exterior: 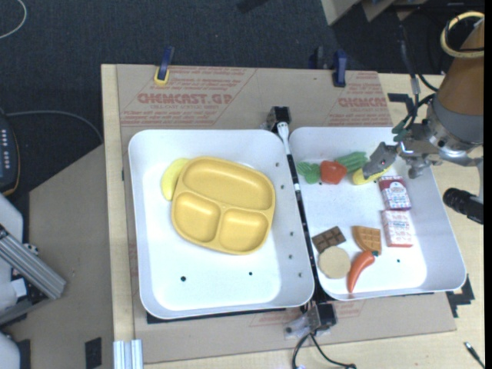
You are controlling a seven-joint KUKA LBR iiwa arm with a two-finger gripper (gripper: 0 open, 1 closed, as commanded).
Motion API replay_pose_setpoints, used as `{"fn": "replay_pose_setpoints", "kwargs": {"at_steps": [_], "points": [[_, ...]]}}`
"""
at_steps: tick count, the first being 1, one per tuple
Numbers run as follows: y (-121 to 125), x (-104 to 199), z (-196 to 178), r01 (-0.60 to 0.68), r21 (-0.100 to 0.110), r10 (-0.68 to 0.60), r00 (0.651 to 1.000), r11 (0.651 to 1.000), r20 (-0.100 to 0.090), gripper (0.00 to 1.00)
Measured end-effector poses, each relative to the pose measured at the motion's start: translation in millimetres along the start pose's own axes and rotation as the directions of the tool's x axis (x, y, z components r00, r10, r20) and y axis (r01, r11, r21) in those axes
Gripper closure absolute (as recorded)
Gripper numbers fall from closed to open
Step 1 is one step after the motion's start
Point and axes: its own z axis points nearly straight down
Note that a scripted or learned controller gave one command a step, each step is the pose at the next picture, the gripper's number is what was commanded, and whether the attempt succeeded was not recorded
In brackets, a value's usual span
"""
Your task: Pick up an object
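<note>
Toys (358, 229) below hand (390, 160)

One fixed camera looks down (slanted) on both bins (146, 229).

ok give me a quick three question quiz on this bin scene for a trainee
1. True or false: the yellow divided plate lies in the left bin.
2. Which item lies nearest the gripper? A) chocolate piece B) yellow toy at the bin's top C) chili pepper
3. Fill in: the two small red and white cartons lie along the ____ side of the right bin.

Key
1. True.
2. B: the gripper sits over the top edge of the right bin, beside the yellow toy, tomato and green toy.
3. Right, one above the other.
</note>
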Motion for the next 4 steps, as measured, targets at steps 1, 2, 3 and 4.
{"fn": "replay_pose_setpoints", "kwargs": {"at_steps": [1,2,3,4], "points": [[2.4,0.1,-5.8,0.002,-0.011,-0.002,1.0,1.0,0.002,0.0],[-3.6,6.9,54.5,0.002,-0.003,-0.002,1.0,1.0,0.0,0.0],[-9.0,4.2,117.1,0.001,-0.003,-0.001,1.0,1.0,0.0,0.0],[-9.4,5.1,138.9,0.002,-0.006,-0.002,1.0,1.0,0.0,0.0]]}}
